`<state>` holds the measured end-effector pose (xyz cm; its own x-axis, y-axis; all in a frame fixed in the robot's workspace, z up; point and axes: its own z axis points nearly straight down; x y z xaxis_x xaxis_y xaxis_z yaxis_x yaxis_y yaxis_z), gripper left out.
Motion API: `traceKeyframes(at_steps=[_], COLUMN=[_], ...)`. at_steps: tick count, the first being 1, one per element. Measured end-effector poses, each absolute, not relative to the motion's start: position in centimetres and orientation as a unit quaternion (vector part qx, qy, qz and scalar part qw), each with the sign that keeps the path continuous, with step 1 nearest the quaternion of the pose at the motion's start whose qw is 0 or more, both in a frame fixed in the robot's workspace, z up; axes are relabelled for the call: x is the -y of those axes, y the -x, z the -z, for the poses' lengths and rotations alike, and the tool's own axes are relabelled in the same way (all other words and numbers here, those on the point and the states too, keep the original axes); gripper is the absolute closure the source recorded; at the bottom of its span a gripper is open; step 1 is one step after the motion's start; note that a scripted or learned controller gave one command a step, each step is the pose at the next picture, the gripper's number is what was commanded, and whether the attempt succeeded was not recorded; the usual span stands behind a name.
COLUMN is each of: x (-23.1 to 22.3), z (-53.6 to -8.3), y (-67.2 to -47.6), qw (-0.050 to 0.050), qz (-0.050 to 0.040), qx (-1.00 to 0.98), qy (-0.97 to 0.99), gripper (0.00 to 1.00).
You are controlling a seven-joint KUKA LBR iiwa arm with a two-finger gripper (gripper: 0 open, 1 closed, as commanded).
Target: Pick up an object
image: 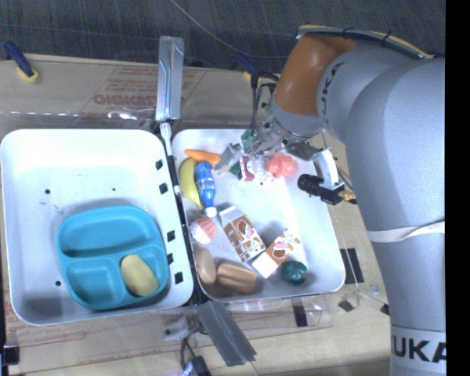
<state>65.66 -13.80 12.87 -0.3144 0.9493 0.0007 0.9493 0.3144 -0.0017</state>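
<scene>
The left bin (pixel 16 210) held a blue divided tray (pixel 110 253), and a yellow potato-shaped item (pixel 139 275) lay in the tray's lower right compartment. This bin lay well apart from the gripper.

The right bin (pixel 325 237) carried the loose items. Against its left wall, a banana (pixel 188 182) and a blue bottle (pixel 206 186) lay side by side, both with the long axis running roughly from the far edge toward the near edge. An orange carrot (pixel 202 157) lay just above them, long axis nearly crosswise. Toward the middle of the bin, a brown-and-white carton (pixel 244 239) lay at a slant. A smaller carton (pixel 280 251) lay to its right, with a dark green item (pixel 294 272) near it. Two bread-coloured items (pixel 225 274) sat along the near wall.

The gripper (pixel 254 153) was positioned low over the far part of the right bin, the arm entering from the right. Whether the fingers were spread or closed could not be determined, since wrist hardware and small items crowded that spot. A pink rounded item (pixel 281 165) lay just to the right of the gripper, very close or touching. A small multicoloured item (pixel 249 168) lay directly at the gripper, toward the near side. These two were the nearest candidates for picking. The pink item appeared compact, without a marked long axis, so approach direction was judged less critical than for the elongated items at the left wall. No item was seen lifted clear of the bin floor.
</scene>
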Motion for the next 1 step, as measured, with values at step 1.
traceKeyframes(at_steps=[1], x=[12.1], z=[-10.42], y=[-66.05], qw=[-0.011], qz=[-0.0026], qx=[0.812], qy=[0.583], gripper=[0.0])
